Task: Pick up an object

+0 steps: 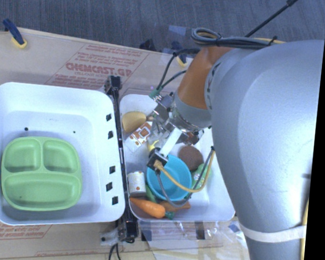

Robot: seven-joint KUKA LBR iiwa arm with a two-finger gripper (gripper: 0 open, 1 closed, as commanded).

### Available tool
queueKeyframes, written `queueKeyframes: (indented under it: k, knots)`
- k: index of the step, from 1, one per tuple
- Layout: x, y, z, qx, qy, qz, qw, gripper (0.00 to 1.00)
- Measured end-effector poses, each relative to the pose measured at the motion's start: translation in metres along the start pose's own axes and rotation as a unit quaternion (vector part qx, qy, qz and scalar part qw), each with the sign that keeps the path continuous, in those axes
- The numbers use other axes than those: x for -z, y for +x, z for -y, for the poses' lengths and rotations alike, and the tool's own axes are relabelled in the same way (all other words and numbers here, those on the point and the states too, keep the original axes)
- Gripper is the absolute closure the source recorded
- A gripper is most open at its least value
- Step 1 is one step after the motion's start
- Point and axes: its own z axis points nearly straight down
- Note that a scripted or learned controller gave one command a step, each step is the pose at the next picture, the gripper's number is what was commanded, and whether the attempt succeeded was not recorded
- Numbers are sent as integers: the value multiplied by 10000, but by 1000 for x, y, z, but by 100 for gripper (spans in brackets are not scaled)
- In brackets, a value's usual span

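The gripper (157, 133) hangs low over the upper middle of the right bin (219, 203), at the centre of the frame, and whether it is released or clenched cannot be told, as the wrist hides it; nothing can be seen in its grasp. The grey arm (264, 142) with its orange band fills the right of the frame and covers the far side of that bin. Just left of the gripper lies an orange and white packet (139, 136), and above that, near the bin's upper left corner, a pale yellow lump (133, 120). Just right of the gripper sits a brown round thing (191, 157). Below it stands a blue bowl (172, 179), with a small pale can (137, 182) to its left against the bin wall. A carrot (148, 208) lies below the bowl along the bin's lower edge. In the left bin (56, 102) a green divided plate (41, 173) rests at the lower left of the frame. Both bins stand on a brown bench (94, 63).
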Motion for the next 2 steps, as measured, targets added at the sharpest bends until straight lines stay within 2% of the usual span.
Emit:
queueKeyframes:
  k: [1,2]
  knots:
    - [11,-3,16,-1130,-2,-2,9936,100]
    - [11,-3,16,-1130,4,-4,9936,0]
